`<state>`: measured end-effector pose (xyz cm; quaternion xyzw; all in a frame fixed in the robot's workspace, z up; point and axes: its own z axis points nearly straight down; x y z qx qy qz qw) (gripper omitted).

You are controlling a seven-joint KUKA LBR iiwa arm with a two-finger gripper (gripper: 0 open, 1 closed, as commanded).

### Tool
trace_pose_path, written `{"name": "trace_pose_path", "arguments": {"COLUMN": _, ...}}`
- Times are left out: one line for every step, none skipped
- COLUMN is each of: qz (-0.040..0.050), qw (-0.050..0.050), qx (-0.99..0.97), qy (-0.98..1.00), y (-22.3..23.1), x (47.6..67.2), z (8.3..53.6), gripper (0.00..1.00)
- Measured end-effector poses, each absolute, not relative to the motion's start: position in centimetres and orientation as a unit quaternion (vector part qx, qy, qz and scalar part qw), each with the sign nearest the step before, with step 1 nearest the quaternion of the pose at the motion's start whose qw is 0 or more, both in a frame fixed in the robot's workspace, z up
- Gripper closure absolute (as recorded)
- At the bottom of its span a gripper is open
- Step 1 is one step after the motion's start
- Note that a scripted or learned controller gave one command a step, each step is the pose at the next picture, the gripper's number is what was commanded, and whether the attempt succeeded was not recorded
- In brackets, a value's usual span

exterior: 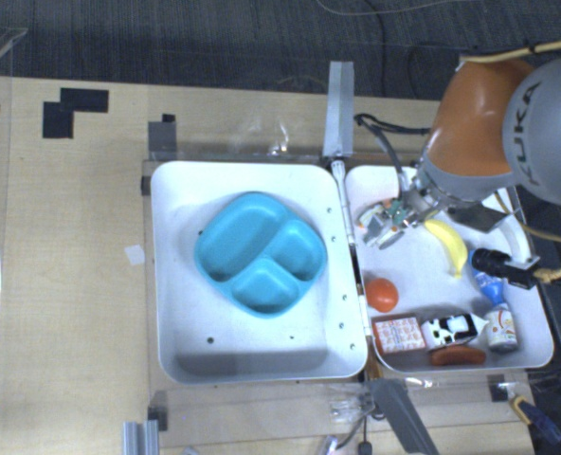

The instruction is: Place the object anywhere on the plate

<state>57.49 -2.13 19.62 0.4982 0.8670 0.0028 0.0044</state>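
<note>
One plate (pixel 260 252); one banana (pixel 449 242)

1. We've got two white bins: left bin (pixel 167 282) and right bin (pixel 532 344).
2. The divided plate (pixel 260 252) in the left one is bright sky blue.
3. Over in the right bin: a yellow banana (pixel 448 242), an orange-red ball (pixel 382 294), and a red-and-white patterned packet (pixel 399 334).
4. Beside the packet we see a black-and-white cow-spotted carton (pixel 452 329) and a dark red sausage (pixel 457 355).
5. The arm (pixel 522 112) is grey with an orange band.
</note>
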Motion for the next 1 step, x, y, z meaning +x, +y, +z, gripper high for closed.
{"name": "trace_pose_path", "arguments": {"qz": 0.0015, "qw": 0.002, "qx": 0.530, "qy": 0.848, "y": 1.66, "x": 56.08, "z": 18.51, "gripper": 1.00}}
